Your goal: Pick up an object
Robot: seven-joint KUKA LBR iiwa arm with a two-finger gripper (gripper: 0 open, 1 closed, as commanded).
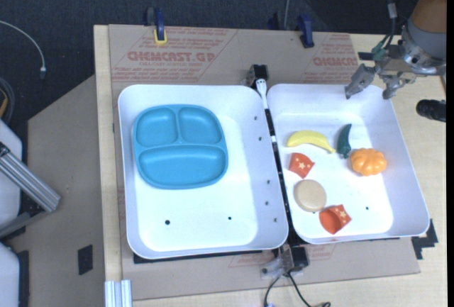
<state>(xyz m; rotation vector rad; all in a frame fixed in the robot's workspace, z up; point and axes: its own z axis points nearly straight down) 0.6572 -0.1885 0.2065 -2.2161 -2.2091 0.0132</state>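
My gripper (372, 88) hangs open over the far right part of the right bin (404, 178), with nothing between its fingers. Below it in that bin lie a yellow banana (310, 140), a dark green pepper-like piece (344, 140), an orange pumpkin (368, 161), a red block with a star (301, 164), a tan round disc (310, 195) and a second red block (335, 218). The gripper is apart from all of them, up and to the right of the green piece.
The left bin (213, 220) holds a blue divided plate (181, 146). A black hinge strip (271, 149) runs between the bins. Cardboard (213, 50) lies under both, with blue clamps (159, 24) at its far edge.
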